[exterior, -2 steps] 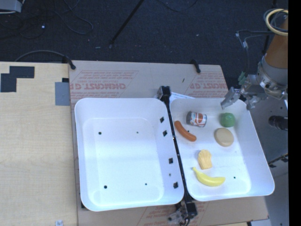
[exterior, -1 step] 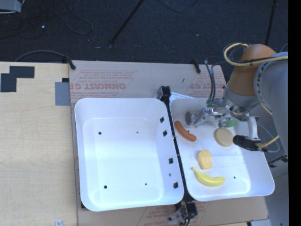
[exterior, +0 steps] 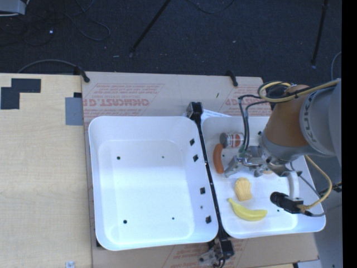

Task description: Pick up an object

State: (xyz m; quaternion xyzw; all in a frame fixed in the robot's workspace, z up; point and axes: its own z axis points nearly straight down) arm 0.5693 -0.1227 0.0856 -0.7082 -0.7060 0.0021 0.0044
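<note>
The right bin holds several small things. A small can with a red and white label lies on its side near the far wall. An orange-red sausage-shaped piece lies by the divider. A yellow corn cob piece sits mid-bin, and a yellow banana lies near the front wall. My gripper hangs low over the bin, just above the corn and right of the sausage-shaped piece. I see nothing held in it.
The left bin is a big shallow white tray beside the right one, with a black-clipped divider between them. The grey arm with its orange band covers the right bin's far right part. Cardboard lies under both bins.
</note>
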